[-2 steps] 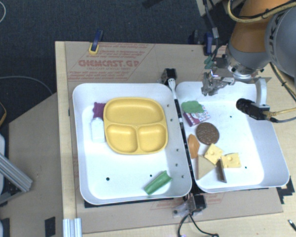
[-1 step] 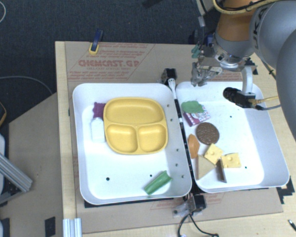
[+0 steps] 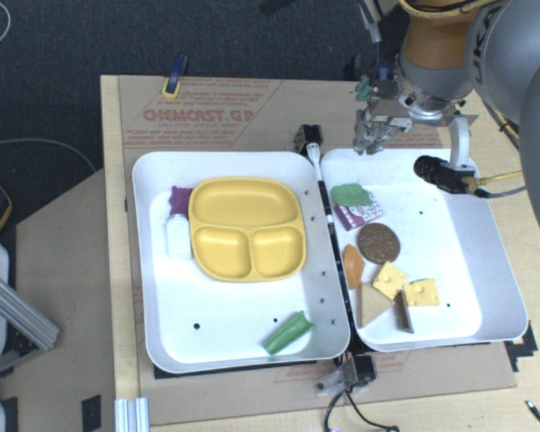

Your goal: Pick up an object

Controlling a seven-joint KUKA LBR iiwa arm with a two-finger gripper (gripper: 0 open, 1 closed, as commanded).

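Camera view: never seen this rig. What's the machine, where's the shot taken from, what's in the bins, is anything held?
One fixed camera looks down at a slant on a bench with two shallow white bins. The grey arm with an orange band enters from the view's right; its gripper hangs at the far edge of the right bin, nothing visibly between its fingers. The left bin has a yellow divided tray, a green piece and a white bottle. The right bin has a brown disc, yellow cheese-like blocks and a green leaf-like item.
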